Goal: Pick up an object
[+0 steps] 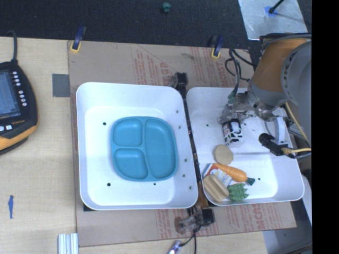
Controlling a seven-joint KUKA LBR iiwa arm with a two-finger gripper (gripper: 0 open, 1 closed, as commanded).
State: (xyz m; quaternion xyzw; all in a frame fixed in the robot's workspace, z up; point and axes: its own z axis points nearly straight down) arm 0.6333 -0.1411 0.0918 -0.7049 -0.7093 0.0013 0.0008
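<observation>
- A handheld control pendant [15,106], black with an orange edge, lies on the wooden bench at the far left.
- The left white bin [90,142] holds a blue divided plate [144,147] with three compartments, lying flat near the bin's centre.
- A black clip [180,80] sits at the top of the seam between the two bins.
- The right white bin [275,181] holds a cluster of small things toward its near left corner: a round tan cookie-like disc [223,154], a toy carrot [231,171] lying just below it, a tan ridged piece like a bread slice [216,187], and a small green item [238,192] beside that.
- A small black-and-white object [232,132], patterned like a toy cow, stands just above the tan disc.
- The gripper [233,116] hangs right over the black-and-white object, at or near its top; whether its fingers are apart or closed cannot be told.
- The grey arm with its orange band [275,57] reaches in from the right.
</observation>
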